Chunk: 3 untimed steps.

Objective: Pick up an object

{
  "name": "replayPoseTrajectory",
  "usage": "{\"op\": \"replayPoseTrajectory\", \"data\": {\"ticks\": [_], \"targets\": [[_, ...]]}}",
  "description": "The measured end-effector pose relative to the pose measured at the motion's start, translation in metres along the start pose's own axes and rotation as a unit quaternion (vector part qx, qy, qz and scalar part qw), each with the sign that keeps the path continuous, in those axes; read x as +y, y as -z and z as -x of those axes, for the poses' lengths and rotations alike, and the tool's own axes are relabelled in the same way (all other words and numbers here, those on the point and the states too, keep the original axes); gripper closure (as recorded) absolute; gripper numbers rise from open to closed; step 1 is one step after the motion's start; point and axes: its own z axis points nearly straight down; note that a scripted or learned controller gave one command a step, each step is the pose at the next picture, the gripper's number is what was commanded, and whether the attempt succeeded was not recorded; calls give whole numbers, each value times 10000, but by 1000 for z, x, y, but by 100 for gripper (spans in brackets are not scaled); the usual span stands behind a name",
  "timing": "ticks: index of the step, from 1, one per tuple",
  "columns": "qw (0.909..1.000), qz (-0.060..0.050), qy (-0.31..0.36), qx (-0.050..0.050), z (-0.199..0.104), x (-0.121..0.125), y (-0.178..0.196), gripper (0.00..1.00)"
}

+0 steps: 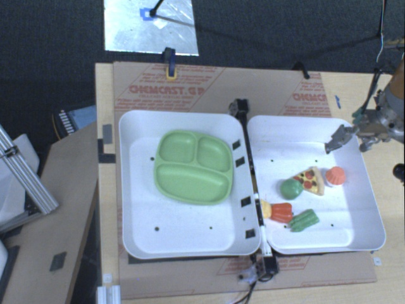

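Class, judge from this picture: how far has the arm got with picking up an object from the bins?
Done: nothing lifted; the pizza slice, green ball and the other toys all lie in the right bin. In hand: the pincer is open above that bin's upper right, holding nothing. Left: descend, close on a toy, lift.

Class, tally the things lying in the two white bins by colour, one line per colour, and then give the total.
Green: 3, divided plastic plate, round ball-shaped toy, elongated vegetable toy
Red and orange: 2, pepper-like toy, round orange-and-white toy
Multicoloured: 1, pizza slice toy
Total: 6
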Motion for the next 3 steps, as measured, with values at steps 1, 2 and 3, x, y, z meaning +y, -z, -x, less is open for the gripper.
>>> {"op": "replayPoseTrajectory", "data": {"ticks": [1, 2, 3], "targets": [[10000, 53, 13, -12, 0, 2, 6, 0], [10000, 41, 8, -10, -2, 1, -35, 0], [10000, 35, 5, -6, 1, -7, -82, 0]]}}
